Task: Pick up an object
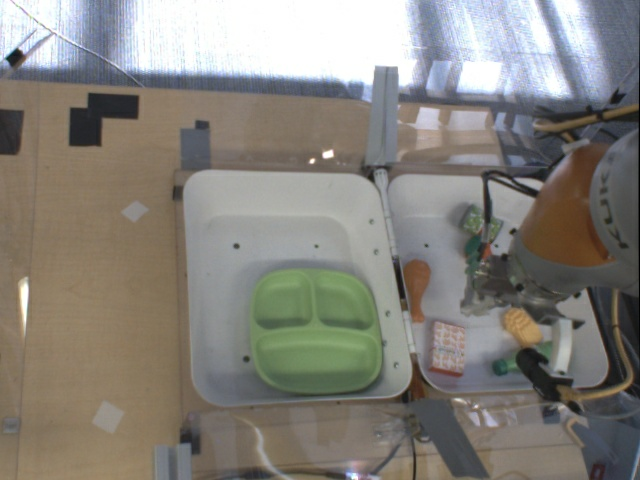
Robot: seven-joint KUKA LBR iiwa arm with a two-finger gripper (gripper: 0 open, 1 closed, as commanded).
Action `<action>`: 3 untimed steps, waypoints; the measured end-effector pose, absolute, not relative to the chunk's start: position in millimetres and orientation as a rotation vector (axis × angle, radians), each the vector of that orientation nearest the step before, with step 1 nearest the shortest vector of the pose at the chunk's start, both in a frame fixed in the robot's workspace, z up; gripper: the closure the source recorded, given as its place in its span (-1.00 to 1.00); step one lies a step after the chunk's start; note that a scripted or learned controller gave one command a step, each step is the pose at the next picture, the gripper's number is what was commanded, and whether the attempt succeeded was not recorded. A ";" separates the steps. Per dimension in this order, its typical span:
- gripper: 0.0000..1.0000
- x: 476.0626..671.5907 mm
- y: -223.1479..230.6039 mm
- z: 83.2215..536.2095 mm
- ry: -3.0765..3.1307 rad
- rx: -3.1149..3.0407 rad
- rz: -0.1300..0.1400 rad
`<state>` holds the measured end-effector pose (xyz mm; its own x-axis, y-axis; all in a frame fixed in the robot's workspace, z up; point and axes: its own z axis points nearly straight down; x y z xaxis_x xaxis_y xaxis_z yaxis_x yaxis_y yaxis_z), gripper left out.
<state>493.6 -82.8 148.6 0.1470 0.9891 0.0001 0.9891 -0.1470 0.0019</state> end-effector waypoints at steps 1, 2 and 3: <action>1.00 491.0 -96.9 90.4 2.011 2.404 0.017; 1.00 491.0 -90.1 90.6 2.001 2.400 0.013; 1.00 491.0 -90.2 90.6 2.018 2.387 0.014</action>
